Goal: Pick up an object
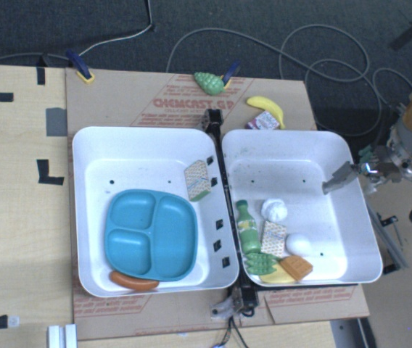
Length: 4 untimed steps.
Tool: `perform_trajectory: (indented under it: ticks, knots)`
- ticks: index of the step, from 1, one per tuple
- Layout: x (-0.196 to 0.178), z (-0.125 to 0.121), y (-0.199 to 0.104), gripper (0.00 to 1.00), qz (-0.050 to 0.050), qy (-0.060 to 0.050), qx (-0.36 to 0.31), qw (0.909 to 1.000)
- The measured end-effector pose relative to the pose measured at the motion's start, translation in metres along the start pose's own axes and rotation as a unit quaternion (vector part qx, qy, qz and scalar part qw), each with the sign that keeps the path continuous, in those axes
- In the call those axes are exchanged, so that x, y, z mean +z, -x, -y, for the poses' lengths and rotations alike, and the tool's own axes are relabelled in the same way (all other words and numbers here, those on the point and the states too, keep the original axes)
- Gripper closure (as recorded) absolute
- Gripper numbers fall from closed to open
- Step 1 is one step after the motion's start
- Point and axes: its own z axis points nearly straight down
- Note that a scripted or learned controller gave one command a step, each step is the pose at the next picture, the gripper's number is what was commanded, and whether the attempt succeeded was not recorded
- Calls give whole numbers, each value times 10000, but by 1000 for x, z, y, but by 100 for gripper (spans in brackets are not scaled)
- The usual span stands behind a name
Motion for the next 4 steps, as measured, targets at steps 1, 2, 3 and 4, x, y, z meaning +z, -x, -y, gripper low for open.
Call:
perform_trajectory:
  ticks: [1,2,3,4]
  knots:
    - [61,-42,-89,0,-8,-5,-9,10000]
    - [149,-78,-104,0,-4,-15,-3,10000]
    - [161,-145,-98,0,6,20,-9,10000]
    - [161,-144,-101,0,15,14,-2,10000]
